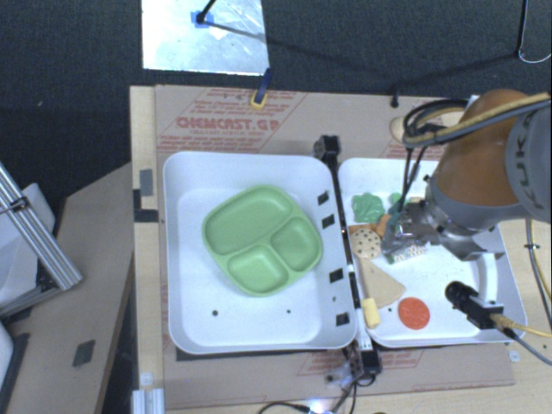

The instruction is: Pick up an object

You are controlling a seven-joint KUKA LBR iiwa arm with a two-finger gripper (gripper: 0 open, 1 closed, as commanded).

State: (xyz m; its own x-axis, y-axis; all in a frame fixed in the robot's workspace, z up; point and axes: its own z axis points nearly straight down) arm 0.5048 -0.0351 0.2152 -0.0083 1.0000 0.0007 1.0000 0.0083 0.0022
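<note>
The right bin holds several small items: a green leafy piece at its upper left, a round speckled cookie, a tan wedge-shaped slice, a small yellow piece by the divider and a red disc. My gripper reaches down into this bin, just right of the cookie and below the green piece. The grey and orange arm hangs above it and hides the bin's upper right part.
The left bin bears a green three-compartment plate. A black clip row runs along the divider between the bins. A black part of the arm juts out over the right bin's lower right. A reflective sheet lies behind the bench.
</note>
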